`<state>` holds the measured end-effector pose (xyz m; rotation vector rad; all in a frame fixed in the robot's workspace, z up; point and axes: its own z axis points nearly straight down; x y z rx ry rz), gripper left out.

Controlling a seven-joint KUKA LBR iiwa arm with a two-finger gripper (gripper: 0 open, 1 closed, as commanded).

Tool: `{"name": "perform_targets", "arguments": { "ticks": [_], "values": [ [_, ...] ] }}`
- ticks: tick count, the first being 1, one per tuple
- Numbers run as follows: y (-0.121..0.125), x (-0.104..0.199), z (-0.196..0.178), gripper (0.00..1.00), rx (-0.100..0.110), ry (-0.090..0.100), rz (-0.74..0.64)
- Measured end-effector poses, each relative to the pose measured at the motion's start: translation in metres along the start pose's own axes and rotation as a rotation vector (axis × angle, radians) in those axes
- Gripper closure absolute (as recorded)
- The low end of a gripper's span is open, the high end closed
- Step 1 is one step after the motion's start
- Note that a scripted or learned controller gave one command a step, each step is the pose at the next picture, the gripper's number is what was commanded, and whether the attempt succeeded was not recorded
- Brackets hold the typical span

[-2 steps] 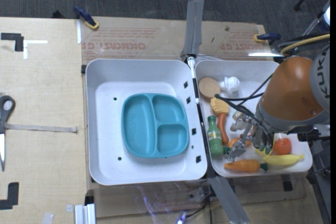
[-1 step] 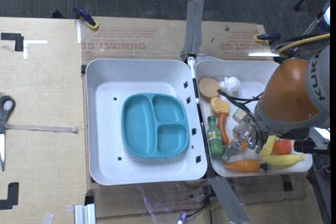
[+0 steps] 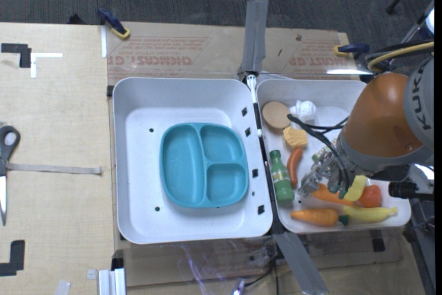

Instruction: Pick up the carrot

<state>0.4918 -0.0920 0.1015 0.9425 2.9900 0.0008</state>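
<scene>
Carrot: I saw the carrot (image 3: 315, 217) lying flat near the right bin's (image 3: 331, 92) front edge, beside a banana (image 3: 373, 213).
Gripper: I had the gripper (image 3: 322, 175) low over the right bin, just above a second carrot (image 3: 329, 195).
Fingers: I could not tell whether they were spread.
Left bin: it held a teal divided plate (image 3: 204, 164).

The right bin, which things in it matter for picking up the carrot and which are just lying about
For the job:
carrot
gripper

Lying about:
green bottle
banana
tomato
red chili
white crumpled thing
teal divided plate, in the left bin
</scene>
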Motion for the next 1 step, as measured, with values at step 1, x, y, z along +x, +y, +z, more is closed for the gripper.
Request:
{"name": "perform_targets", "arguments": {
  "ticks": [1],
  "values": [
    [0.0589, 0.0323, -0.0904, 1.0, 0.001, 0.003, 0.02]
  ]
}}
